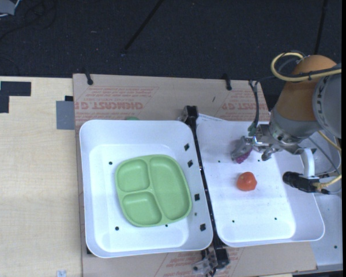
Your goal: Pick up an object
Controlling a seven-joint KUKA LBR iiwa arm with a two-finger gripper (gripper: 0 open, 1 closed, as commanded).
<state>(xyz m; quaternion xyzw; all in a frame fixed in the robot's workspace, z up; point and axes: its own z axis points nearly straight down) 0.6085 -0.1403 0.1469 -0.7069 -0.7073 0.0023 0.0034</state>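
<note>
Two white bins [98,154] are set on cardboard [161,100] over a pale wooden table [29,183], dark carpet [161,27] behind. A red object [247,182] lies in the right bin, near the hand [245,150], whose grip cannot be told.

A small red-orange object [247,181], rounded and tomato-like, is seen lying on the floor of the right white bin [277,227], near the bin's middle and apart from its walls. A smaller purplish object [240,152] is seen further back in the same bin, toward the rear wall and slightly left of the red one; its shape is too blurred to be told.
</note>
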